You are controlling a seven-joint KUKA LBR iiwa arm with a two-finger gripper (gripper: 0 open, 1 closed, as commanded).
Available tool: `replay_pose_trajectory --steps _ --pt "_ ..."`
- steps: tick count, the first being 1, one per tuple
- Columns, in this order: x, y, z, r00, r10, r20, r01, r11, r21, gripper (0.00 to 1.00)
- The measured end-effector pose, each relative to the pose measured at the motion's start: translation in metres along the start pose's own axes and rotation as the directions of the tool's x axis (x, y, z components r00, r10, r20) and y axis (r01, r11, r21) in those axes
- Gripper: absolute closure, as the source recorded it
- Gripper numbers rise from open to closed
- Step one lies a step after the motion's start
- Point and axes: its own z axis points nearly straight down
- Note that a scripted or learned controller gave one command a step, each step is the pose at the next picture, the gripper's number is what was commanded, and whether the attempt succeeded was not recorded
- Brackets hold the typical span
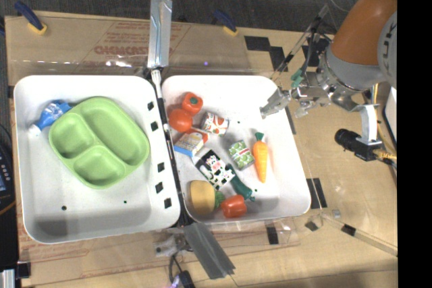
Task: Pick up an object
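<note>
The gripper (275, 105) hung over the right bin's (297, 175) upper-right rim, whether spread or pinched I could not tell. Likely targets — a carrot (260, 156) and 2 tomatoes (186, 111) — lay loose below, ready for picking.

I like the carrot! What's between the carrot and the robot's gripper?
In the camera view, only bare white bin floor lies between the carrot and the gripper, which hovers above the carrot near the bin's right rim.
</note>
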Motion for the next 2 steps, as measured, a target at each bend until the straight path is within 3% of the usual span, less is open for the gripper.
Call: replay_pose_trajectory --steps 1,2 --pt "0.015 -0.019 -0.050 0.996 0.094 0.000 -0.094 0.996 -0.004 0.00" --pt "0.005 -0.035 0.112 0.995 0.098 -0.001 -0.098 0.995 0.003 0.00"
